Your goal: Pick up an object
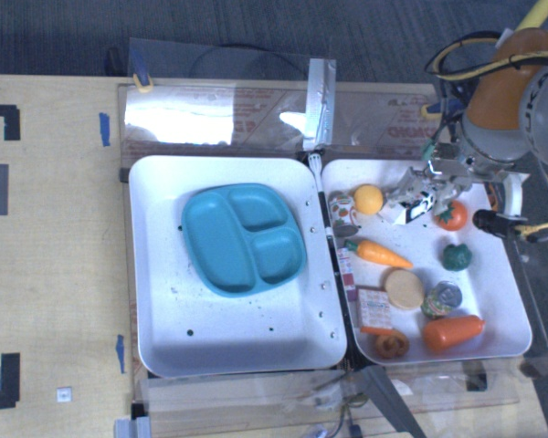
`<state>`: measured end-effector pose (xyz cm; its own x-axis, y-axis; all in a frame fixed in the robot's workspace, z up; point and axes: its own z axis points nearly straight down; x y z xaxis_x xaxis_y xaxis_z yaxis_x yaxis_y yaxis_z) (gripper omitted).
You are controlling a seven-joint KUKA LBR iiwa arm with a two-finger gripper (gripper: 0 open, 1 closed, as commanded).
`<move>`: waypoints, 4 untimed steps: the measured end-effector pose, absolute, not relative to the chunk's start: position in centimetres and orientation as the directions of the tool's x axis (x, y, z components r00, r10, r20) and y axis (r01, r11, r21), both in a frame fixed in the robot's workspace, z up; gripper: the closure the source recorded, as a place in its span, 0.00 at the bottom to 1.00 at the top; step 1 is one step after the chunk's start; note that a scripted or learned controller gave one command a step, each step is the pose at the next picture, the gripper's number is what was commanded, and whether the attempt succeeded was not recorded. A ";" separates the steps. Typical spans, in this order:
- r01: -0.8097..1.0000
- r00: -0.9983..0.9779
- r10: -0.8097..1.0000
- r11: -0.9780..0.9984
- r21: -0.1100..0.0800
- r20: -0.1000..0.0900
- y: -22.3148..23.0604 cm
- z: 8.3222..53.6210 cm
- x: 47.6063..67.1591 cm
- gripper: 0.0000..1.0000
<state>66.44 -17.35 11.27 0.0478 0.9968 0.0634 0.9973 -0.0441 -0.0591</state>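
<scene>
Lower edge of frame, right bin (521,336): an orange-red pepper-like piece (452,331) lies near the bottom right corner, with a small brown pretzel-shaped item (390,344) to its left against the bottom wall. Just above these, a flat card or packet with red print (375,308) sits beside a round tan disc (404,289), and a small greyish round object (444,297) touches the disc's right side. Mid-bin, a carrot (378,253) lies tilted, green end toward the divider; a dark green lump (456,257) rests well apart to the right. Upper part of bin: a small white mug with printed marks (343,210) near the divider, a yellow ball (368,199) just beside it, a red tomato-like piece (452,215) to the right. Gripper (422,195) hangs low over the upper middle of this bin, between ball and tomato; a black-and-white item (420,207) lies at its tip, contact unclear. Cannot tell how the gripper is set. Left bin (155,336) holds a blue divided tray (245,237), centred, slightly rotated. Arm body with orange band (502,94) occupies the upper right of frame.
</scene>
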 end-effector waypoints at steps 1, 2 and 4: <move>0.996 -0.084 0.997 0.084 0.012 -0.002 -12.8 21.4 67.0 1.00; 0.984 0.176 0.984 -0.176 0.008 -0.003 -20.8 28.4 66.8 1.00; 0.996 -0.093 0.996 0.093 -0.008 0.003 -18.0 15.0 66.6 0.00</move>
<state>66.56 -17.95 14.99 -0.0925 0.9957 0.0031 0.9957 0.0926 -0.0083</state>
